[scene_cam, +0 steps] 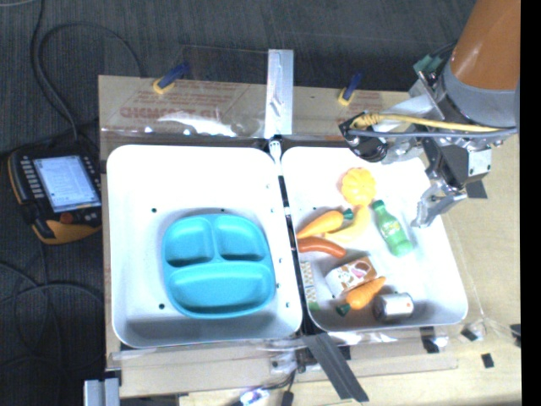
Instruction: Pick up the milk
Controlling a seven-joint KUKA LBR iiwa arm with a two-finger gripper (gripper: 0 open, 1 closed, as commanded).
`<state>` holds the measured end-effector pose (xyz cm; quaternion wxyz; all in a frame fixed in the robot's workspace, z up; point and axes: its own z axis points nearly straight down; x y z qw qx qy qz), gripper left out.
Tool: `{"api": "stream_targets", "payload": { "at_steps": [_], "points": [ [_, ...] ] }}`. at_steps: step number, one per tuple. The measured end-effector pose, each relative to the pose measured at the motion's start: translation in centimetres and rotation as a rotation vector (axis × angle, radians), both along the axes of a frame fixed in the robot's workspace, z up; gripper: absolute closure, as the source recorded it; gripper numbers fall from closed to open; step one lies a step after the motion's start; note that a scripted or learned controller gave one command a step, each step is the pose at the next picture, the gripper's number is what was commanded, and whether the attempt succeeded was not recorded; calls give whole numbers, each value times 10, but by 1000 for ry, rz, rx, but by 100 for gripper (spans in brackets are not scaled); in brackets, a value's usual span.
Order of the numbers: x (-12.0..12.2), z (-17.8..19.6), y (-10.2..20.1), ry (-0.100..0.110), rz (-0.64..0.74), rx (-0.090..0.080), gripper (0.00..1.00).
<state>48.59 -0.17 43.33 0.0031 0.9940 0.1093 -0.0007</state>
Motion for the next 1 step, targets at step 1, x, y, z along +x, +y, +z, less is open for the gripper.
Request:
{"api": "stream_targets", "payload": {
  "at_steps": [1],
  "points": [
    [0,-39,73,1,-12,0,0]
  ]
}}
